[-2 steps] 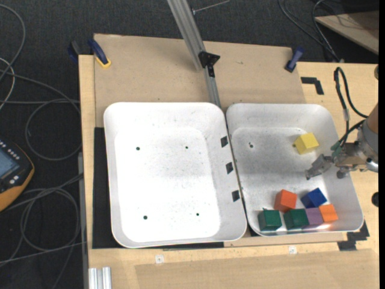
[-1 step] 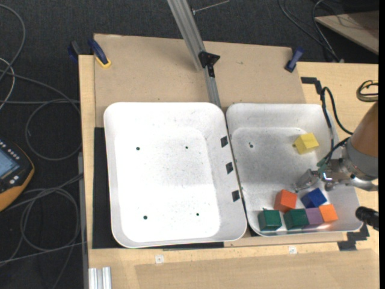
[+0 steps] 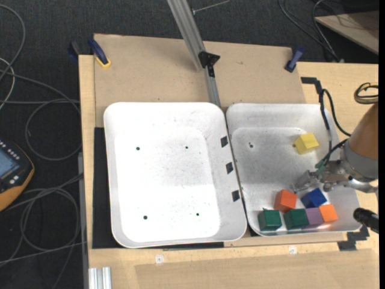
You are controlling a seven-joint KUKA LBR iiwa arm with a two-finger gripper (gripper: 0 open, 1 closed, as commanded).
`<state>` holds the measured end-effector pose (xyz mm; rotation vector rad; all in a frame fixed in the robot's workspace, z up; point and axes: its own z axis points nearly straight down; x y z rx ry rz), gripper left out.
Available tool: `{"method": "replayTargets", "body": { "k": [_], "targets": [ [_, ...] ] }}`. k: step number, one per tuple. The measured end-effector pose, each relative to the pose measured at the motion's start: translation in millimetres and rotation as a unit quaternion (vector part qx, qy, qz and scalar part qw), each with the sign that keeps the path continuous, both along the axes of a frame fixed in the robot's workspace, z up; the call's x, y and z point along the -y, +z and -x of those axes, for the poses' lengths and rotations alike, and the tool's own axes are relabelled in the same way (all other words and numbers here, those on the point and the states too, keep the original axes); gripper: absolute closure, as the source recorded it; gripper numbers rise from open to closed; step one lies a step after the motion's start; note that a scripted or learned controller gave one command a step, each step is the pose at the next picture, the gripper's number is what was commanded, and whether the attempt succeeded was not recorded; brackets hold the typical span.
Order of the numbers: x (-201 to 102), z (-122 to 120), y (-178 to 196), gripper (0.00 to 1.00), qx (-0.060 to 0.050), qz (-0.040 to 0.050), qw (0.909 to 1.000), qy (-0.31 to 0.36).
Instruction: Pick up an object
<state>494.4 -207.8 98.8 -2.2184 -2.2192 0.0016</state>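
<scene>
Grey arm (image 3: 361,155) reaches low; gripper (image 3: 314,179) seemingly above blue block (image 3: 313,197).

yellow block (image 3: 306,142), blue block (image 3: 314,198), purple block (image 3: 314,217), white bins (image 3: 120,161)

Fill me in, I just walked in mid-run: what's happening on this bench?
A robot arm reaches into the right bin, its gripper low above a cluster of small blocks. It sits beside the blue block and red block. A yellow block lies apart. Nothing looks lifted yet.
</scene>
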Motion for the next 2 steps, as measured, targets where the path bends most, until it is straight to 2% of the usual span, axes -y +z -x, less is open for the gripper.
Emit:
{"method": "replayTargets", "body": {
  "k": [1, 2],
  "targets": [
    [0.0, -1.5, 11.6, 1.00, 0.003, 0.0005, 1.0000, 0.000],
    [2.8, -9.1, 56.9, 1.00, 0.005, 0.0022, 1.0000, 0.001]
  ]
}}
